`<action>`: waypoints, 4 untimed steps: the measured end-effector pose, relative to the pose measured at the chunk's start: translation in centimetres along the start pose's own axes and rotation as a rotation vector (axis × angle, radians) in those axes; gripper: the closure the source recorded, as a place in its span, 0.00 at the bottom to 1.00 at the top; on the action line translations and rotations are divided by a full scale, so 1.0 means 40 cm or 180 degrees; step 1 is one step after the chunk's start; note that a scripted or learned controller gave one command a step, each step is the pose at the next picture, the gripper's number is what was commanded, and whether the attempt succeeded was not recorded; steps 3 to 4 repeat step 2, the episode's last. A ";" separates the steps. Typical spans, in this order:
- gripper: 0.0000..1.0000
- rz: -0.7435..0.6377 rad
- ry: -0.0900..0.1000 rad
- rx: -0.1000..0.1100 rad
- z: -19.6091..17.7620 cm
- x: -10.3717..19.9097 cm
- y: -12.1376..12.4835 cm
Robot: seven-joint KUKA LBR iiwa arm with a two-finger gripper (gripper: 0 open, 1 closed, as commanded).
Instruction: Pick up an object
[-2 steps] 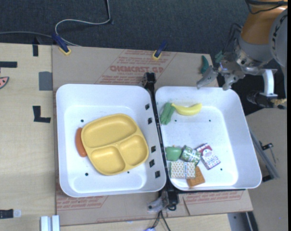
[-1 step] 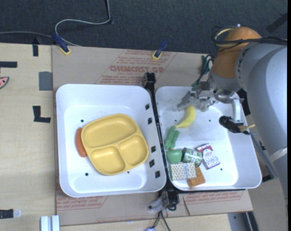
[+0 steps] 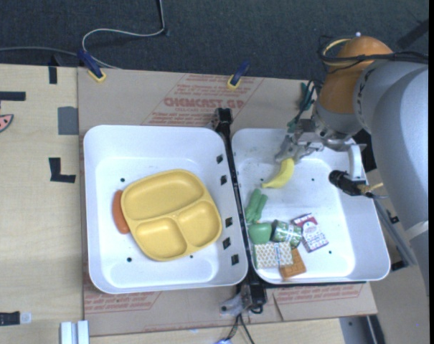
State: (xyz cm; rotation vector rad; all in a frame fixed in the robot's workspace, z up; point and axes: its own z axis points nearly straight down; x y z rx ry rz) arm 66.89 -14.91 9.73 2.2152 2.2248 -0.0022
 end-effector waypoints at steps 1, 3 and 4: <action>1.00 0.0012 0.0005 -0.0003 -0.259 0.024 -0.126; 1.00 0.0007 0.0010 0.0004 -0.363 0.151 -0.339; 1.00 0.0007 0.0010 0.0004 -0.363 0.151 -0.339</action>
